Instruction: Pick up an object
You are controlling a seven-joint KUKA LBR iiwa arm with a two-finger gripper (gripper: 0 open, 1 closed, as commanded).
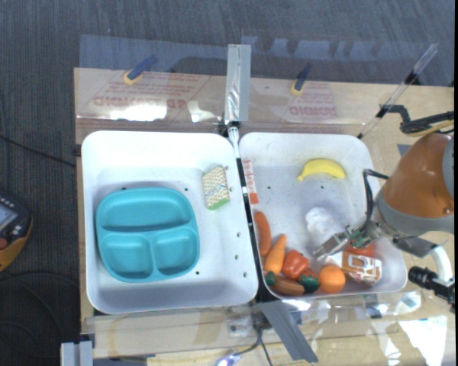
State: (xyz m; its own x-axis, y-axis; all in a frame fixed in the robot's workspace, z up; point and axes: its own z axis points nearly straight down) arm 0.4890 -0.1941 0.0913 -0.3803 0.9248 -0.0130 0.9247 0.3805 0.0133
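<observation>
The pincer (349, 239) hangs low in the right bin (290, 147), near that bin's right wall, at the end of the grey arm (421, 185) with its orange band. Crowded around it are toy foods. Just below and to its right lies an orange-and-white carton (364, 267), touching or nearly touching the fingertips; its printing is too small to read. To the pincer's lower left sits an orange ball-shaped fruit (332, 279), and further left a cluster — a red pepper (294, 264), a dark green piece (309, 284), a brown sausage-like piece (284, 286) and two carrots (269, 244) along the bin's left wall. A whitish, translucent object (319, 220) lies just to the pincer's upper left, close beside one finger. A yellow banana (321, 170) rests well above the pincer, apart from the rest.

Far to the pincer's left, in the left bin (114, 147), sit a teal divided plate (146, 232) and a small patterned sponge (215, 187).

One grey finger (330, 243) slants out to the left, yet I cannot tell how wide the pincer stands, nor whether anything sits between its fingers.

Red writing on the clear sheeting over the bench (366, 101) behind the bins appears reversed and is not legible.
</observation>
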